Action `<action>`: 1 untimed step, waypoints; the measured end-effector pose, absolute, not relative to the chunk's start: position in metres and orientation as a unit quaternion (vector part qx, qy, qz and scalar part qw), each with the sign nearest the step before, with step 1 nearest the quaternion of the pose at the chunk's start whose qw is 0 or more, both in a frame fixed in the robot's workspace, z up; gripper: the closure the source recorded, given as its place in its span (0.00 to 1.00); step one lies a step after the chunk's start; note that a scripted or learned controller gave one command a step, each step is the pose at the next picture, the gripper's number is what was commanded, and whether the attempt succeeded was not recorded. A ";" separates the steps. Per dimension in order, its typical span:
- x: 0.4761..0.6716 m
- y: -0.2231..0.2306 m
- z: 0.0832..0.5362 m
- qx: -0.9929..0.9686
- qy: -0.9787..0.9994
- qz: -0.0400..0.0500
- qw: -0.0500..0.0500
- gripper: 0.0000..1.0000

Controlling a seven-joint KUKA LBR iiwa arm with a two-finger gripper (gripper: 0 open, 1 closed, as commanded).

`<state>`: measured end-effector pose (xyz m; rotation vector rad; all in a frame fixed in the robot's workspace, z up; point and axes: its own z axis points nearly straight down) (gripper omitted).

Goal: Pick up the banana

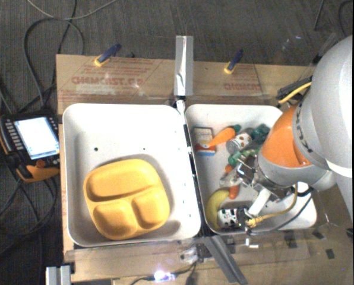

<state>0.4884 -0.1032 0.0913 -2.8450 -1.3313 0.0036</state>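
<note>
- Nearest my camera is the grey arm (334,105), reaching in from the right, with its orange band (283,142) over the right bin (202,172).
- I see the gripper (242,171) low in the middle of that bin, among small clutter; I cannot tell whether it is apart or together, and I see nothing clamped in it.
- My target, the banana (216,202), lies near the bin's front left corner, just beside the gripper on its lower left and not held.
- I see a carrot (223,136) towards the bin's back, well apart from the banana.
- My left bin (71,159) holds a yellow divided tray (126,198) lying flat.
- I see a handheld screen (33,138) on the floor left of the bench.
</note>
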 end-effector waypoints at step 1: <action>0.513 -0.097 0.197 -0.869 -0.495 0.004 0.001 0.00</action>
